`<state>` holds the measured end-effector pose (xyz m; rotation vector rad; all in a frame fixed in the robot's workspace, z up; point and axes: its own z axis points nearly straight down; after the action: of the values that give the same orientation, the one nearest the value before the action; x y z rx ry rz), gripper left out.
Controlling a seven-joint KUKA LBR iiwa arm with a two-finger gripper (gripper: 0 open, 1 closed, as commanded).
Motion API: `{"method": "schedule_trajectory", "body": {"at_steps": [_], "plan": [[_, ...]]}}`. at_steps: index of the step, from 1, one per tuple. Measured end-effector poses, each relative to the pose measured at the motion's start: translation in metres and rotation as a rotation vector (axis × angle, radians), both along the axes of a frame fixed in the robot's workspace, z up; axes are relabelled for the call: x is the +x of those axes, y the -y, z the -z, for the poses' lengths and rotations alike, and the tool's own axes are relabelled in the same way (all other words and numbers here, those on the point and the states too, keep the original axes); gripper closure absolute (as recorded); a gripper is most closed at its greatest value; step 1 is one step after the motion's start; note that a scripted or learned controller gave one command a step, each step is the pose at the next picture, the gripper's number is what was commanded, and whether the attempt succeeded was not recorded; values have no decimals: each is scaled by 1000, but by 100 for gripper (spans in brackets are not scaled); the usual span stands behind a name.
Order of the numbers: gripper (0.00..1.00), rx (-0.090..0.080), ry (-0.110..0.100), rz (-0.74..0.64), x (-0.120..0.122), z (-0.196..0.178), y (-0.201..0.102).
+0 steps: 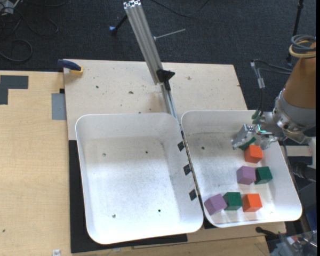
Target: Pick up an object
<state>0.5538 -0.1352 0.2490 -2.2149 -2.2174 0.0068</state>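
My gripper (248, 136) hangs low over the right bin (213, 127), at its far right side, with the grey and orange arm (301, 89) reaching in from the right. An orange block (253, 153) lies just in front of the gripper, touching or nearly touching it. A dark green patch shows right at the gripper's tip; I cannot tell whether it is a block. Nearer the front lie a purple block (246, 175) and a green block (263, 174) side by side. Along the front wall sit a purple block (215, 202), a green block (233, 200) and an orange block (252, 201).
The left bin (96, 137) adjoins the right one, with black clips (187, 169) along the shared wall. A slanted aluminium bar (149, 47) rises behind the bins. A blue and yellow clamp (70, 66) lies at the bench's far left corner.
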Motion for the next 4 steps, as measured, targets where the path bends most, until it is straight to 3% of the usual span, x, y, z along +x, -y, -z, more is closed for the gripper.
{"method": "schedule_trajectory", "body": {"at_steps": [1,3,4], "plan": [[0,-1,5,3,1,-2,1],[0,0,-1,2,-7,115,8],[0,-1,6,2,-6,137,8]]}}
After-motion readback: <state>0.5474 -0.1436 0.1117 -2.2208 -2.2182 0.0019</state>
